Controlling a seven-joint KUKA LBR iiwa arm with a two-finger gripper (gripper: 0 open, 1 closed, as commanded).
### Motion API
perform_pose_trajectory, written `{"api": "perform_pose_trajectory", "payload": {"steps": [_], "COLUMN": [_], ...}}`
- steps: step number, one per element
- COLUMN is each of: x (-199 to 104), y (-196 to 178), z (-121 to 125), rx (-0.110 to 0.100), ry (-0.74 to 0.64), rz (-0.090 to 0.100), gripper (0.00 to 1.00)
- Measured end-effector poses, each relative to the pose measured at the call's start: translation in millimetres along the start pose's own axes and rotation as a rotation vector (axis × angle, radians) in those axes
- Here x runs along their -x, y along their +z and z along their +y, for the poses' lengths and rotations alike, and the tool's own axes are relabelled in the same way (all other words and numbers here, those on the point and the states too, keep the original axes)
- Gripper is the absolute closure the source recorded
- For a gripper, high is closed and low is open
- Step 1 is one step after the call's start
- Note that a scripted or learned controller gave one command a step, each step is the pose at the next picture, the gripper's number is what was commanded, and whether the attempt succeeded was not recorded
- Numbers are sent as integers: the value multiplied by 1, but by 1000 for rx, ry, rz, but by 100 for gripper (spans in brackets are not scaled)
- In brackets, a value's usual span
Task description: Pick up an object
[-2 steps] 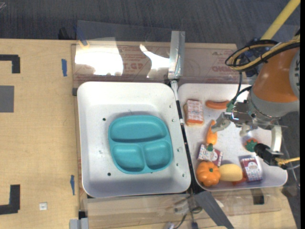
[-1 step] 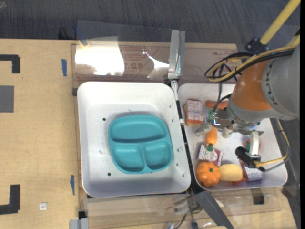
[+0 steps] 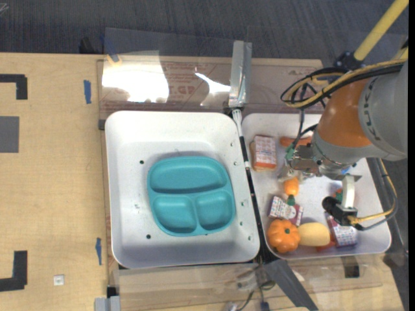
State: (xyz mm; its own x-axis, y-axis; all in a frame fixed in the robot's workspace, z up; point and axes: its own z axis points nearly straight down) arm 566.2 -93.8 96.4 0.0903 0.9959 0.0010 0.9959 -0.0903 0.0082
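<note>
A tan bench (image 3: 52, 193) carries 2 white bins: the left bin (image 3: 123, 141) holds a teal tray (image 3: 190, 195) with 3 wells, and the right bin (image 3: 379, 235) holds the clutter. The arm (image 3: 363, 118) fills that bin's 1 o'clock side, its gripper (image 3: 299, 162) low near the middle; whether it is open or closed I cannot tell. At 6 o'clock sits a pumpkin (image 3: 284, 235), touching a yellow fruit (image 3: 314, 234). A carton (image 3: 263, 151) lies at 10 o'clock. A small orange piece (image 3: 292, 186) lies just below the gripper: probably light, hard, smooth plastic, best pinched across its middle.
</note>
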Motion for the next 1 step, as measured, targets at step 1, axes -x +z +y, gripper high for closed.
{"api": "perform_pose_trajectory", "payload": {"steps": [1], "x": [-59], "y": [-89], "z": [50], "rx": [-4], "ry": [22], "rz": [1], "gripper": [100]}}
